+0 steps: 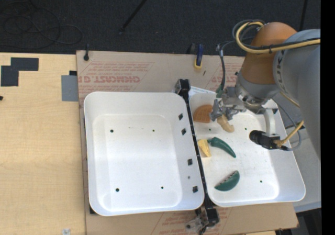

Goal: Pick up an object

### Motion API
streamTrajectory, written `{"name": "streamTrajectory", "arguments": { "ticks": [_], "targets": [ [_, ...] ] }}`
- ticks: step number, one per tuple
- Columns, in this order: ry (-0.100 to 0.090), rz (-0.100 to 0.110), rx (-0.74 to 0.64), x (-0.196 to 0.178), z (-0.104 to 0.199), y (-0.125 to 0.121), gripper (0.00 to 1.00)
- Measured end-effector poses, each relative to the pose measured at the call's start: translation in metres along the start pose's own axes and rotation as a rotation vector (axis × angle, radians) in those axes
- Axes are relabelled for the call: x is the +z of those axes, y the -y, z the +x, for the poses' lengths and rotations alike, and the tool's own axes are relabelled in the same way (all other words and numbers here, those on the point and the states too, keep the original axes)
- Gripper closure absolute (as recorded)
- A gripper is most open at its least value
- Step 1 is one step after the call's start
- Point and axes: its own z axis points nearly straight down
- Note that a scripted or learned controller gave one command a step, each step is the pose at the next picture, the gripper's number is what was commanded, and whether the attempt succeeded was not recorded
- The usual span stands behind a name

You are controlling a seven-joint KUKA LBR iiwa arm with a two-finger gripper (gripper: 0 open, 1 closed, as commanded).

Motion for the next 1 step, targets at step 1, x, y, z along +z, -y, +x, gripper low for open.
{"name": "streamTrajectory", "arguments": {
  "ticks": [1],
  "targets": [
    [0.0,-0.003,-0.001,-0.0521,0.0252,-0.0181,1.0]
  ]
}}
